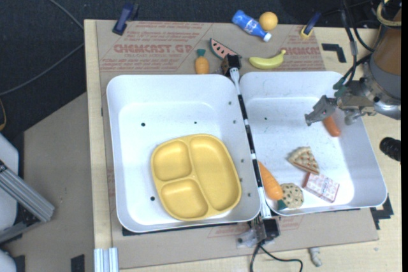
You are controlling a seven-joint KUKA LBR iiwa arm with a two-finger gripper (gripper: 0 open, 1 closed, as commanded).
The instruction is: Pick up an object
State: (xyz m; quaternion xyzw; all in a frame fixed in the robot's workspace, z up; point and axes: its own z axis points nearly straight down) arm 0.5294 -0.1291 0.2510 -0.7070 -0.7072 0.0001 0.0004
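At the right of the frame, the end effector (324, 113) hangs over the right bin (280, 95), and I cannot tell its opening. Just beside it lies a small orange piece (332, 127), long axis running upper left to lower right. A good grasp would straddle that axis, descending squarely.
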